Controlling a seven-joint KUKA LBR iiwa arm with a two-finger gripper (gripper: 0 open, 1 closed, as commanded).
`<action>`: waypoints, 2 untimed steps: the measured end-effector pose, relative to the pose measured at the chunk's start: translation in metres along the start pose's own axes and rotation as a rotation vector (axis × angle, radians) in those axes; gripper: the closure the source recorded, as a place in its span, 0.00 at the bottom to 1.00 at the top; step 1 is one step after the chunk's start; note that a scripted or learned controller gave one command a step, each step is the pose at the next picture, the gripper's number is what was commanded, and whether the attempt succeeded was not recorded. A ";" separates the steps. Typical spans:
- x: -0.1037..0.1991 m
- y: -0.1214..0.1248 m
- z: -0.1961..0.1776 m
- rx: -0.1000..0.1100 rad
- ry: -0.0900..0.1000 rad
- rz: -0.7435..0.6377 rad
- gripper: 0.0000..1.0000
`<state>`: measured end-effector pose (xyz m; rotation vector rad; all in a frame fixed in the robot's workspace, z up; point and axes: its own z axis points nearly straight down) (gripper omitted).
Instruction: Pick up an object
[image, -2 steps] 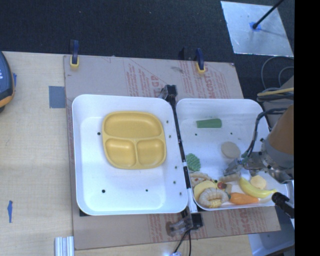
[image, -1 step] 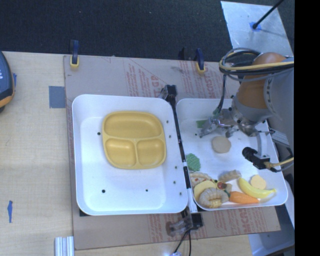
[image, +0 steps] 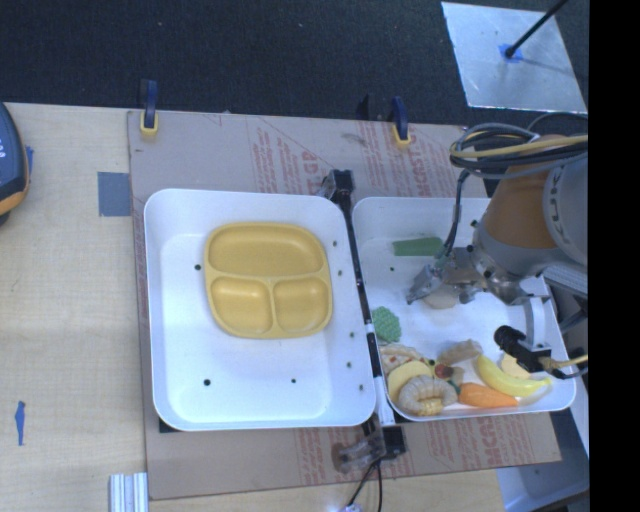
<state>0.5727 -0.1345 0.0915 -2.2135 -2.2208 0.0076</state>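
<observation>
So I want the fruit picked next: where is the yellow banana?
The yellow banana lies in the right white bin's near right corner, beside the orange carrot.

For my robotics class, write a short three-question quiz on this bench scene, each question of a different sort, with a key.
1. True or false: the yellow divided plastic tray lies in the right white bin.
2. Multiple choice: the pile of toy food, with the yellow banana and orange carrot, sits in the right bin's: A) far left corner B) near edge C) centre.
3. Fill in: the flat green rectangular piece lies ___ the gripper, toward the bin's far wall.

Key: 1 false, it lies in the left white bin; 2 B; 3 beyond.
</observation>
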 end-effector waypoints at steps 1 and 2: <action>-0.021 -0.086 0.001 0.004 0.001 0.004 0.00; -0.021 -0.082 -0.010 -0.003 -0.001 -0.003 1.00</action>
